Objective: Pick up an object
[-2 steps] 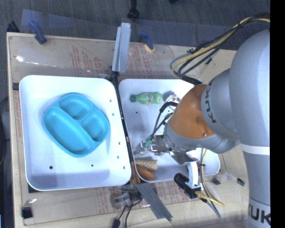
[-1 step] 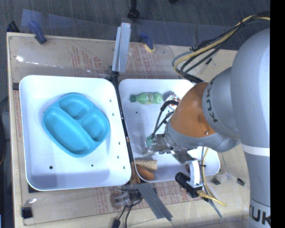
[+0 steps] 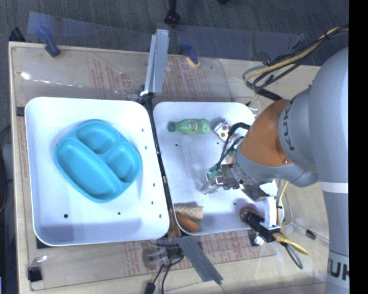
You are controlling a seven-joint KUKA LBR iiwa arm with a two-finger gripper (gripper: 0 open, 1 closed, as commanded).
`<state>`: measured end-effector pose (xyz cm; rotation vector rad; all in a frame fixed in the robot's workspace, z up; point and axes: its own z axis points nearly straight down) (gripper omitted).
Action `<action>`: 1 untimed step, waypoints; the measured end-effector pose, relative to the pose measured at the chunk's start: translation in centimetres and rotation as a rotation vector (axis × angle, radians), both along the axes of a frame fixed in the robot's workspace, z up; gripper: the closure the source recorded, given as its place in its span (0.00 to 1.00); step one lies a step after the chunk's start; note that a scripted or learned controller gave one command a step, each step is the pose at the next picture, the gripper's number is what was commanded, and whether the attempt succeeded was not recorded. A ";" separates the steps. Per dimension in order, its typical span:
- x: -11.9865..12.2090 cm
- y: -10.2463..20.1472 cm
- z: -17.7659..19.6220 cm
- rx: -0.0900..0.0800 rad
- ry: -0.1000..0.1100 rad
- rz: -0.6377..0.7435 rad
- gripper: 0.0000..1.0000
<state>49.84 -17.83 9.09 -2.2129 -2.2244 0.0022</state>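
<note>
White bin floor lies bare under the gripper (image 3: 213, 181), grip unreadable, so it risks missing the green bottle (image 3: 189, 127) well beyond it.

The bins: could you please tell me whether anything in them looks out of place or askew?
Nothing stands out. The blue tray sits diagonally in the left bin; the green bottle lies on its side in the right bin.
</note>
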 end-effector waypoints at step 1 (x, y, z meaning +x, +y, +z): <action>0.0 0.0 0.0 0.000 0.000 0.000 0.00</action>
